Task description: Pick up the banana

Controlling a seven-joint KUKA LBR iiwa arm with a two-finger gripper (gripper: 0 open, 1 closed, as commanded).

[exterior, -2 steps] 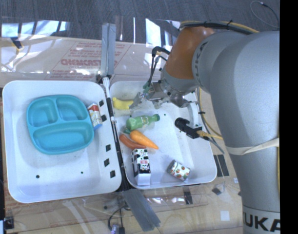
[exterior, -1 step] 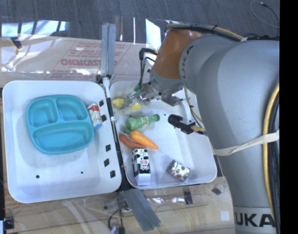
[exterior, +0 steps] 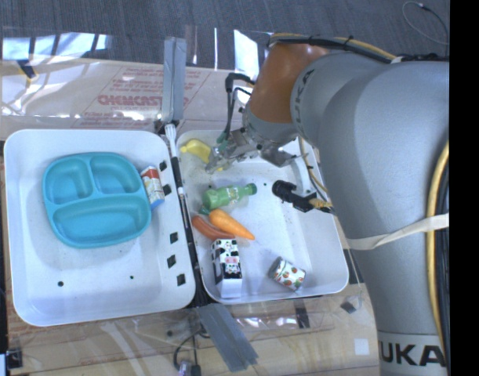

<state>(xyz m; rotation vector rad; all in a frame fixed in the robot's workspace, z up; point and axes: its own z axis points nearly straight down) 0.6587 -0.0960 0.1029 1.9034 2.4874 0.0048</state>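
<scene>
The banana (exterior: 194,149), short and yellow, lies in the far left corner of the right bin (exterior: 325,266). My gripper (exterior: 221,155) reaches down into that bin just to the banana's right, its tip close beside the fruit. The wrist and the orange band above it cover part of the gripper. The banana's right end is partly hidden by the gripper.
The right bin also holds a green bottle (exterior: 228,196), a carrot (exterior: 223,224), a cow-print milk carton (exterior: 226,266) and a small patterned can (exterior: 287,273). The left bin (exterior: 35,288) holds a blue divided plate (exterior: 94,197) and a small can (exterior: 152,186) by its right wall.
</scene>
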